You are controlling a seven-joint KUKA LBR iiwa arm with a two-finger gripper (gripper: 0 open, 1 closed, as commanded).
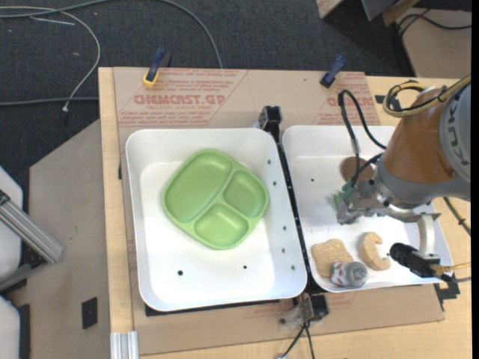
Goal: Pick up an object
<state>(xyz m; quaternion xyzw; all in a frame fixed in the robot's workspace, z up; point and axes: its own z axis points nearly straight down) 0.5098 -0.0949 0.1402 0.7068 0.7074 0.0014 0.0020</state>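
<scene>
My gripper (pixel 346 204) hangs low in the right bin (pixel 314 146), right of frame centre, and I cannot tell how it is set from this angle. My targets sit just below it near the bin's lower edge: a tan cracker (pixel 330 254), a curved biscuit piece (pixel 373 250), and a small grey can (pixel 349 274) at the rim. The green plate (pixel 215 197) lies in the left bin (pixel 150 223). I reckon the cracker is nearest, so I should centre squarely over it and descend straight, staying clear of the can.
</scene>
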